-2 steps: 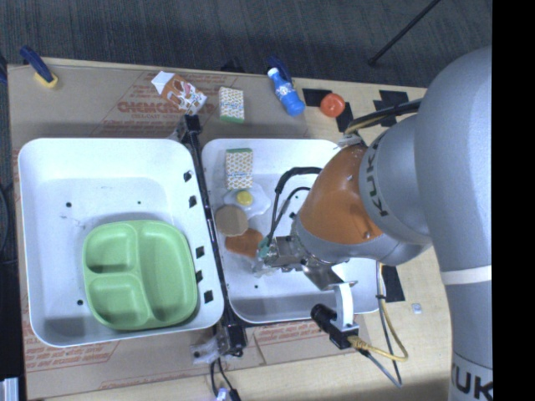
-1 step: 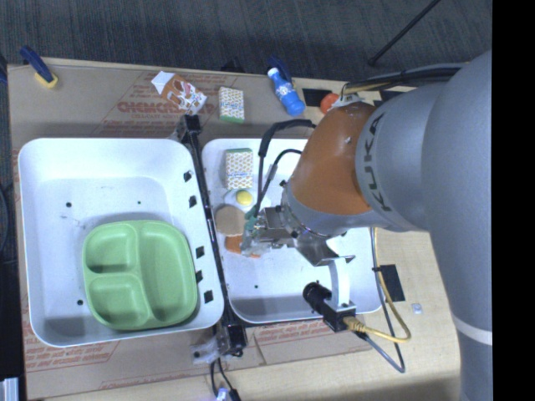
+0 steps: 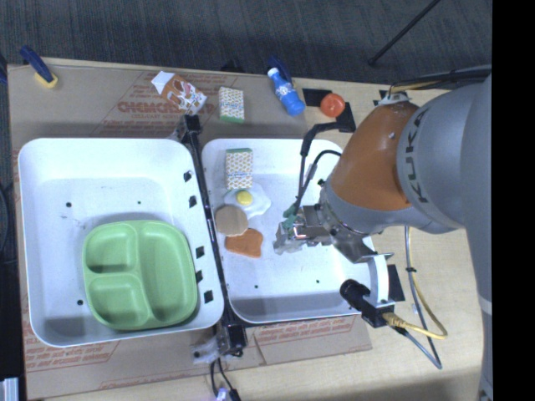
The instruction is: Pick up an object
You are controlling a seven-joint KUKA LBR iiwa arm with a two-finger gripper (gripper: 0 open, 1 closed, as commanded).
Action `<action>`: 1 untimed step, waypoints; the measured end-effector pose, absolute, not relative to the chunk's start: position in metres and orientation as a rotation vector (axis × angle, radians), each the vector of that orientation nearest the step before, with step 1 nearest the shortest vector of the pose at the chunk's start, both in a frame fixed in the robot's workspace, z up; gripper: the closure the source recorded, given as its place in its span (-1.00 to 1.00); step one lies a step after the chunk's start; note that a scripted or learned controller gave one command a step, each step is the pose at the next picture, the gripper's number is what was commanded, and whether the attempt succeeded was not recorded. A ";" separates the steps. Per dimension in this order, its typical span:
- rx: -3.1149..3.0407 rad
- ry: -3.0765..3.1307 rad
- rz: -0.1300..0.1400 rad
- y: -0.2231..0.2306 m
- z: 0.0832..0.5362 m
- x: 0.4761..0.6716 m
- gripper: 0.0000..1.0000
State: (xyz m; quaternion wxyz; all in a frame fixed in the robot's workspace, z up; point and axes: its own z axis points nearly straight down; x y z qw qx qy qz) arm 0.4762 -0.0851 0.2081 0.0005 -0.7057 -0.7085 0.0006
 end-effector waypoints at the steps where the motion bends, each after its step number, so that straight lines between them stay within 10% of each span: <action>1: -2.216 -2.225 0.001 -0.124 0.200 0.499 1.00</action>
